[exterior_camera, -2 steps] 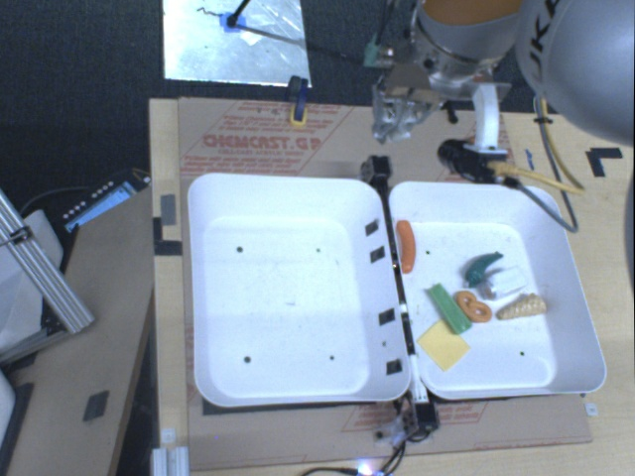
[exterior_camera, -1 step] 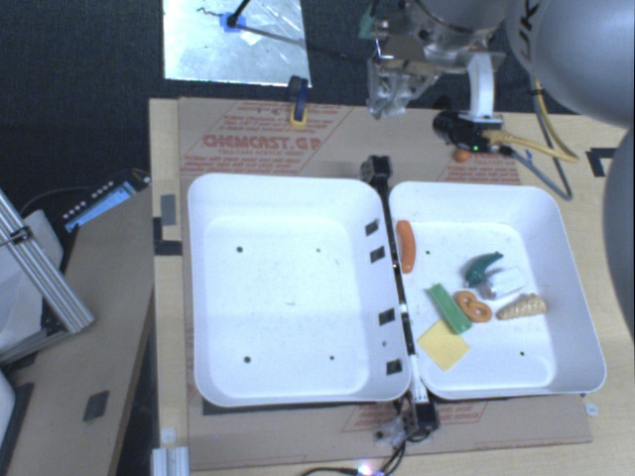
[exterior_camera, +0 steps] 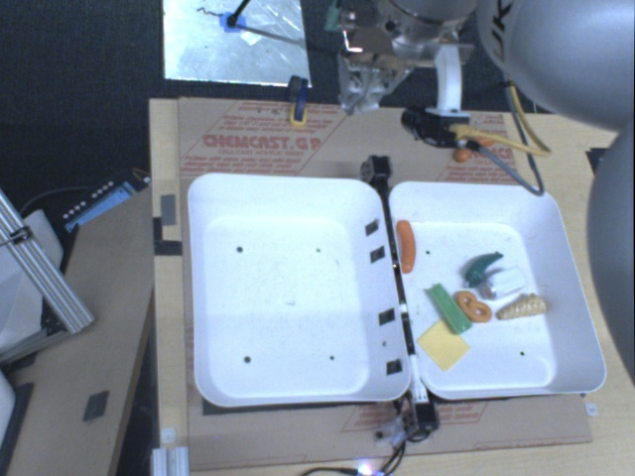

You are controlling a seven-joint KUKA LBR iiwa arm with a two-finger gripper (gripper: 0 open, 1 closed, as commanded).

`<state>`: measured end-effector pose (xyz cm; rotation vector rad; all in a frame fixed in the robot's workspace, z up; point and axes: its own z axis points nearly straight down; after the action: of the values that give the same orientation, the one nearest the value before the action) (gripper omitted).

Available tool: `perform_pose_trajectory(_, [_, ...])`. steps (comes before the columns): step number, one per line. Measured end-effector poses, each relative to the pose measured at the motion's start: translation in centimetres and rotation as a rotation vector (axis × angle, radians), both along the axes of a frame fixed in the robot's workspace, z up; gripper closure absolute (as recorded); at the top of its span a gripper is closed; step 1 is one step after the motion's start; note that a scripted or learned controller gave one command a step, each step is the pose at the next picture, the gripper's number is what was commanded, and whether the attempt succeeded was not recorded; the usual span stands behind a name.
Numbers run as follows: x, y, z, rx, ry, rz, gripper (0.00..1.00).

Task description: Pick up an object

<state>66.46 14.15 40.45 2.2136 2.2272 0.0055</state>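
The right bin point(exterior_camera: 556, 256) holds several small items. An orange sausage-shaped piece point(exterior_camera: 405, 246) lies by its left wall. A teal piece point(exterior_camera: 483, 267) rests against a white piece point(exterior_camera: 507, 285). Below them sit an orange ring point(exterior_camera: 473, 306), a green bar point(exterior_camera: 449, 308), a tan ridged piece point(exterior_camera: 522, 307) and a yellow square point(exterior_camera: 443, 346). My gripper point(exterior_camera: 363, 89) hangs high beyond the bins' far edge, over the cardboard, well away from every item, with nothing seen in it.
The left bin point(exterior_camera: 288, 286) sits beside the right one, joined by black clips point(exterior_camera: 382, 256). A blue-and-yellow clamp point(exterior_camera: 298, 101) stands on the cardboard's far edge. A silver sheet point(exterior_camera: 233, 23) lies at the back left. Yellow cables point(exterior_camera: 496, 142) trail at the back right.
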Motion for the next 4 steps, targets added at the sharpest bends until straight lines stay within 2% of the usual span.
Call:
perform_pose_trajectory(1, [-1.1, -6.3, -3.7, -0.003, 0.006, -0.010, 1.00])
perform_pose_trajectory(2, [-2.5, -1.8, -2.2, 0.000, 0.001, 0.000, 1.00])
perform_pose_trajectory(3, [0.5, -0.2, -1.2, -0.001, -0.002, -0.002, 1.00])
perform_pose_trajectory(4, [-3.3, -4.1, -5.9, -0.003, 0.008, -0.008, 1.00])
